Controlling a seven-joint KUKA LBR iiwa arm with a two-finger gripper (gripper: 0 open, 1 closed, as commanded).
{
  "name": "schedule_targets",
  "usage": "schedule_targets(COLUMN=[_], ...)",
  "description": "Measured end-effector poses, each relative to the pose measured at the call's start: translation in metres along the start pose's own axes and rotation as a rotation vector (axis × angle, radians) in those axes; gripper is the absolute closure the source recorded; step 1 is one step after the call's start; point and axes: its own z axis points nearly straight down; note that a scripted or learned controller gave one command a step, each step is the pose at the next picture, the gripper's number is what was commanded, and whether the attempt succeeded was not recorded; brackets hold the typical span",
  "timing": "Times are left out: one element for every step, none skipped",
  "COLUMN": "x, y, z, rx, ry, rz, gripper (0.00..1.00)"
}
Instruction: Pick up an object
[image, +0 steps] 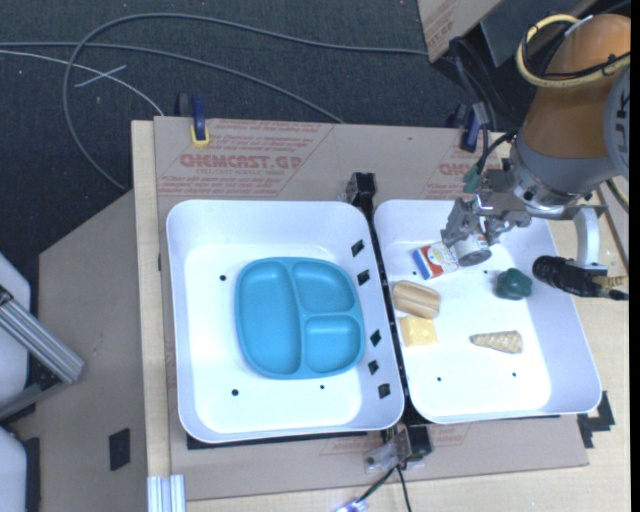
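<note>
- We see two white bins side by side on the bench: the left bin (190, 300) and the right bin (560, 370).
- In the left bin lies a blue tray (298, 317) with three compartments, flat and roughly central.
- The arm (570, 100) reaches in from the upper right, and its gripper (466, 243) hangs over the upper left part of the right bin.
- We cannot tell whether the claw is apart or together; its tips are too small and cluttered to read.
- Just below and left of the gripper lies a small carton (431, 262), white with red and blue; whether the gripper touches it we cannot tell.
- Below the carton sits a bread roll (416, 297), and just under that a yellow block (419, 331), the two close or touching.
- A dark green lump (514, 285) lies to the right of the gripper, apart from it.
- A tan wedge (498, 342) lies lower in the right bin, well clear of the rest.
</note>
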Motion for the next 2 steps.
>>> schedule_targets(x=[0.056, 0.115], y=[0.002, -0.002], z=[-0.004, 0.007], rx=[0.000, 0.006], ry=[0.000, 0.001], rz=[0.000, 0.000], gripper=[1.00, 1.00])
